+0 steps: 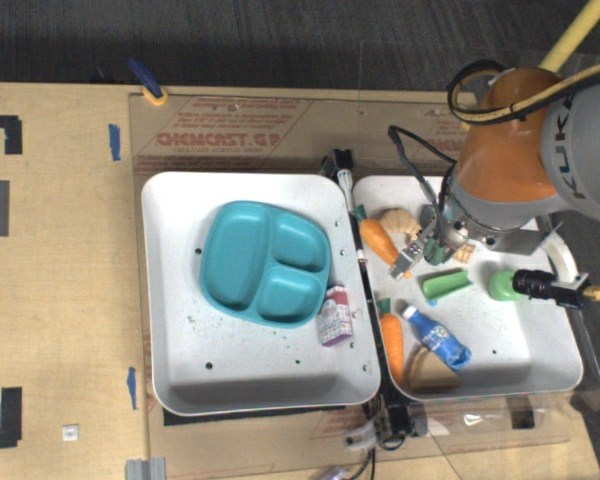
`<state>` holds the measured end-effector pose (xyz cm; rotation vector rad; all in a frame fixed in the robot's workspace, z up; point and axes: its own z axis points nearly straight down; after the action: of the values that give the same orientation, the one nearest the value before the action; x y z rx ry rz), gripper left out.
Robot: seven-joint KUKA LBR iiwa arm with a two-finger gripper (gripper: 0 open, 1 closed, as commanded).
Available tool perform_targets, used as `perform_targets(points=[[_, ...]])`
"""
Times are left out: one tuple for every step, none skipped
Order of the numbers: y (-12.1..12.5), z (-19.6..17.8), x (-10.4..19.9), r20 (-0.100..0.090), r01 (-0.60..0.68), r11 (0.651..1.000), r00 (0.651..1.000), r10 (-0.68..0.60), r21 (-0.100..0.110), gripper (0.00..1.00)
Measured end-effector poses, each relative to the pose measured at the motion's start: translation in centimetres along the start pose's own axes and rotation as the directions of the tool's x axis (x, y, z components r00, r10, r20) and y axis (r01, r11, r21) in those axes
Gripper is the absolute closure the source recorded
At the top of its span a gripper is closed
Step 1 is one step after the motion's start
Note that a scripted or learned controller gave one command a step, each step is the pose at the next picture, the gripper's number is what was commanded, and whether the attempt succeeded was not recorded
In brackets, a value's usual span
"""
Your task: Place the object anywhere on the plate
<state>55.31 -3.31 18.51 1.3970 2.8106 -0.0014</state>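
A teal divided plate (pixel 263 262) lies in the left white bin (pixel 180 348), with nothing on it. My gripper (pixel 414 255) hangs low over the upper left part of the right bin (pixel 550 368), just right of an orange carrot (pixel 378 240) and below a beige item (pixel 398 220). I see nothing lifted from the bin. The arm's orange band (pixel 505 138) and grey wrist hide the bin's upper right part.
A small pink and white bottle (pixel 333 318) lies in the left bin against the plate's lower right edge. The right bin also holds a second carrot (pixel 391 336), a blue bottle (pixel 435 336), a green cylinder (pixel 445 285), and a green round piece (pixel 501 286).
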Motion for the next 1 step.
perform_targets(points=[[3.80, -9.35, 7.79, 0.001, 0.071, 0.997, 0.997, -0.071, -0.010, 1.00]])
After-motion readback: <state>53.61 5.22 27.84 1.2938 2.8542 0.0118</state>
